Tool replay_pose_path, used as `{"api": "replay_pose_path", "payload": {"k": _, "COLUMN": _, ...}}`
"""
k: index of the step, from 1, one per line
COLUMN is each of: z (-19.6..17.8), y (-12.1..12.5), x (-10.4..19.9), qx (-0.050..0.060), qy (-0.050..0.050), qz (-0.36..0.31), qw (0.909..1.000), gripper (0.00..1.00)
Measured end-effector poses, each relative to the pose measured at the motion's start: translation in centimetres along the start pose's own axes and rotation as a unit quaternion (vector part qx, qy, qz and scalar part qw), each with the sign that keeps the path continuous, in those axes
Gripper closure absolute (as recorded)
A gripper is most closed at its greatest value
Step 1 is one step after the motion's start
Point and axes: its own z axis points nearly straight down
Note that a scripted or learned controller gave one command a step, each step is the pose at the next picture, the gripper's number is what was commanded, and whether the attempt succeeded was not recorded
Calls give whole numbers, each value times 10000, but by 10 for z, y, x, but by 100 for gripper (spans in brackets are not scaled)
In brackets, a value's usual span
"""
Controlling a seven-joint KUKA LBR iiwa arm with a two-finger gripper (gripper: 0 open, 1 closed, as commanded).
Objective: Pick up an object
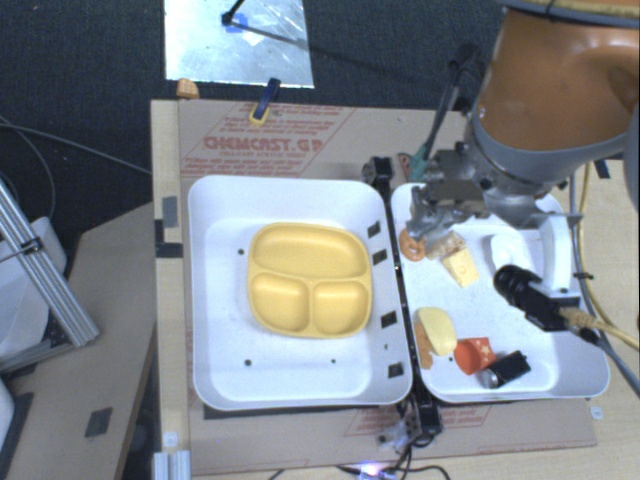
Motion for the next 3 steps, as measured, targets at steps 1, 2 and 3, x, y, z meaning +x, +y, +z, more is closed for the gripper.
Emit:
{"api": "replay_pose_path", "payload": {"k": 1, "z": 33, "y": 0, "x": -40, "qx": 22, "qy": -14, "qz": 61, "qw": 10000, "gripper": 100}}
{"api": "replay_pose_path", "payload": {"k": 2, "z": 52, "y": -1, "x": -59, "qx": 16, "qy": -12, "qz": 54, "qw": 10000, "gripper": 100}}
{"api": "replay_pose_path", "payload": {"k": 3, "z": 63, "y": -1, "x": -72, "qx": 15, "qy": -11, "qz": 52, "qw": 10000, "gripper": 100}}
